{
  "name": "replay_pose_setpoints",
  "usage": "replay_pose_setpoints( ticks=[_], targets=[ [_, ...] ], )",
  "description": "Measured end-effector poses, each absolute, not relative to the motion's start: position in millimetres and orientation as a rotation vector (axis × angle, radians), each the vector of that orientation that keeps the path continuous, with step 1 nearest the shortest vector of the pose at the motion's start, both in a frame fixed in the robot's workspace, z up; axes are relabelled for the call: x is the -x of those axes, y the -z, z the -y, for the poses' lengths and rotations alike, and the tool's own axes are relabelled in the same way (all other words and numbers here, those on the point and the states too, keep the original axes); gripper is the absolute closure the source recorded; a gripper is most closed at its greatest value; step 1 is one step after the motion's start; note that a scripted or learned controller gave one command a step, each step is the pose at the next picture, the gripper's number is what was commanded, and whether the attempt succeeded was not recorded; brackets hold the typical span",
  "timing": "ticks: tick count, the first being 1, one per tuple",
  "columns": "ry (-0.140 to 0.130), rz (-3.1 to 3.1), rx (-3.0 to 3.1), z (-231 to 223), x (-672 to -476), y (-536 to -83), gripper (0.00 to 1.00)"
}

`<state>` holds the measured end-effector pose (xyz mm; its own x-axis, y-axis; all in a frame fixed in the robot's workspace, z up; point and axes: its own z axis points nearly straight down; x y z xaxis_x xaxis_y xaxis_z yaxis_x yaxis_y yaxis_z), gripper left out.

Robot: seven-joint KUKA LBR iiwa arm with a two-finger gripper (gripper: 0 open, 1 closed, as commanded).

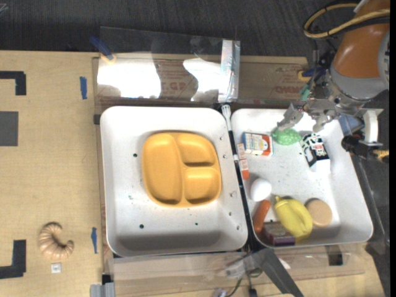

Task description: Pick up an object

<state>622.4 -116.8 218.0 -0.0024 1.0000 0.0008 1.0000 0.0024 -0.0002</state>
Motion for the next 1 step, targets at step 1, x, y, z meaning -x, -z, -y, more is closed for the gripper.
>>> replay_pose_setpoints(
  ticks=[1],
  targets=[
    [-0.006,2.323,2.108,154.9,-582.3,-141.6,0.0]
  ],
)
